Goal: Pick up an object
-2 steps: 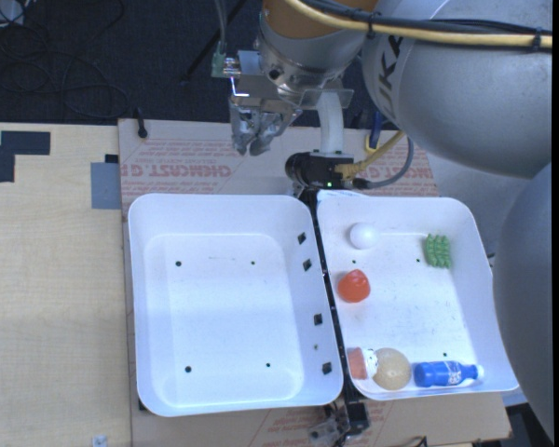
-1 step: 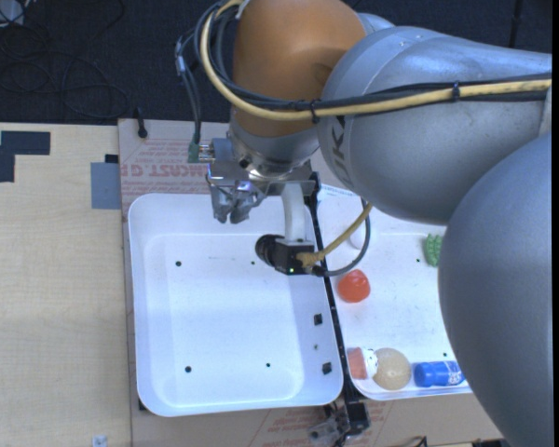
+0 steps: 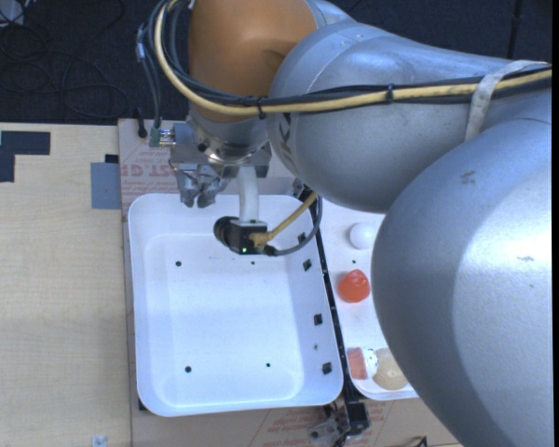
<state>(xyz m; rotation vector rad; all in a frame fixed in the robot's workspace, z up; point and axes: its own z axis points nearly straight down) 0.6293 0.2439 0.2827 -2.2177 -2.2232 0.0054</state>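
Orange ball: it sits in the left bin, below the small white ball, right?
Not the left bin. The camera view shows the orange ball in the right bin, below the small white ball as you said.

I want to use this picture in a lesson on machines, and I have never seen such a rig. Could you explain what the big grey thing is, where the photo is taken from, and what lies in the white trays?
The big grey shape is a robot arm with an orange band above its wrist, reaching in from the right. One fixed camera looks down on the bench at a slant. At the arm's end is a small metal two-finger gripper, poised over the far edge of the left shallow white bin; nothing is visible between its fingers. The right white bin, partly hidden by the arm, holds a round orange-red ball, a white ball and a beige rounded object.
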